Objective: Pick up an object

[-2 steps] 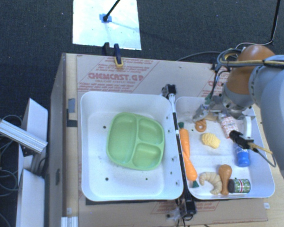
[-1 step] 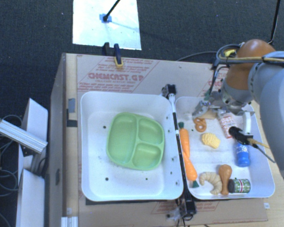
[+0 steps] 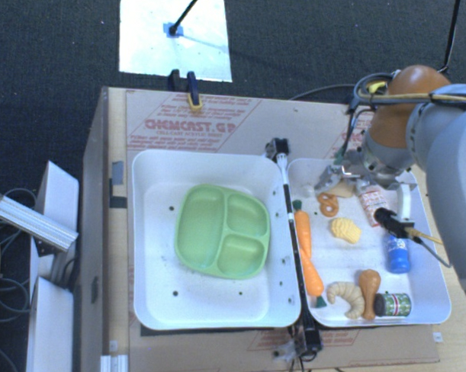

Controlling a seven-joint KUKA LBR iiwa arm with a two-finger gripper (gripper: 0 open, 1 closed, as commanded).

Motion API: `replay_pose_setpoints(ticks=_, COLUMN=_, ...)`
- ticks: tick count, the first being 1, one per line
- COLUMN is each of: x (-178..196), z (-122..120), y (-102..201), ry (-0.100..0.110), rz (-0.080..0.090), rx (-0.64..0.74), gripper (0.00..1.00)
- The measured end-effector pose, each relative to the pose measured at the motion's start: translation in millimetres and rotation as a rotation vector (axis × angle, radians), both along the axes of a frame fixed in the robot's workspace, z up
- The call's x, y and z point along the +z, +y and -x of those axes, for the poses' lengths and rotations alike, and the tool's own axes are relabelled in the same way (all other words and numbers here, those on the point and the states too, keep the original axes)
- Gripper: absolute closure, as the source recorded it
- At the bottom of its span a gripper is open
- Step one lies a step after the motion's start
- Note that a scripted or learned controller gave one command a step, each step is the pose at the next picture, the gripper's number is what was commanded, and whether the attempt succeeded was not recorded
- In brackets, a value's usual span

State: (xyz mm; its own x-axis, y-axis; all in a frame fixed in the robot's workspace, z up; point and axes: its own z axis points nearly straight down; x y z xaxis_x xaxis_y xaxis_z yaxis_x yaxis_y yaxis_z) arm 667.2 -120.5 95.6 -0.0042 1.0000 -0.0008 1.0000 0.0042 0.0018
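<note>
Grey arm's gripper (image 3: 330, 179) hangs low at the far end of the right bin (image 3: 342, 261) — just above a toy pretzel (image 3: 328, 204), near a carrot (image 3: 305, 249) — its grip unreadable; nothing looks lifted, so the pick seems not yet made.

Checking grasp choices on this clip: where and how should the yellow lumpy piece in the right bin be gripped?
I'd take the yellow piece across its narrow middle, coming straight down from above. It lies flat, long axis roughly left to right, with bare bin floor along both long sides; the pretzel and blue bottle sit apart from it.
</note>
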Motion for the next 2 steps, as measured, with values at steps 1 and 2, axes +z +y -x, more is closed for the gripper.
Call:
replay_pose_setpoints(ticks=1, x=-8.5, z=-1.5, y=10.5, ry=0.003, rz=0.003, rx=-0.002, gripper=0.0)
replay_pose_setpoints(ticks=2, x=2.2, z=-1.8, y=10.0, ry=0.004, rz=0.003, rx=-0.001, gripper=1.0)
